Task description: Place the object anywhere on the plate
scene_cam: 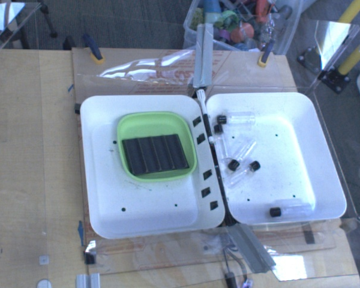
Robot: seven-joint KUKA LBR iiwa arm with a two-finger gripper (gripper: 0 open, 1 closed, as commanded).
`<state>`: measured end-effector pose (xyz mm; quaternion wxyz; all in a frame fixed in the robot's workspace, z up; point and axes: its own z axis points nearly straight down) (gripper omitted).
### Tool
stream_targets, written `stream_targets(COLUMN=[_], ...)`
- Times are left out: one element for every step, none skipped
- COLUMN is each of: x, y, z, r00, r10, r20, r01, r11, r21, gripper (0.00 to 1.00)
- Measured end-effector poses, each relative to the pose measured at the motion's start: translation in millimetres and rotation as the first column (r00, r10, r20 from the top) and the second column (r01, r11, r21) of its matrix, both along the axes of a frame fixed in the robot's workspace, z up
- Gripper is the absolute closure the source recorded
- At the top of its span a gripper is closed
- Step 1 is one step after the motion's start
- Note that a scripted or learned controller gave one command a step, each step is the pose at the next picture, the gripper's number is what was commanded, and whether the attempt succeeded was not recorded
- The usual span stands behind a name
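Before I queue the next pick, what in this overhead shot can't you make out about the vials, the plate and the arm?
- Clear vials in the right bin, camera view: transparent bodies blend into the white floor, so exact count and outlines are uncertain; mostly the black caps read.
- Lone vial near the front wall: body barely visible.
- Dark ridged insert on the green plate: too small to identify.

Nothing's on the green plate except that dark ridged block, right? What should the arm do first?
Probably reach into the right bin and try for one of the clear vials near its middle. They all lie there, apart from the green plate in the left bin, which bears just the dark block.
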<state>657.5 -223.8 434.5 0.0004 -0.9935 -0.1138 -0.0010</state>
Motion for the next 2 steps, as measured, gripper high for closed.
stream_targets(x=[1.0,3.8], y=[-0.1,0.4], z=[-0.1,-0.1], r00=[1.000,1.000], r10=[-0.010,-0.018], r20=[0.001,0.001], r01=[0.010,0.018], r11=[1.000,1.000], r21=[0.000,0.000], gripper=[0.00,0.00])
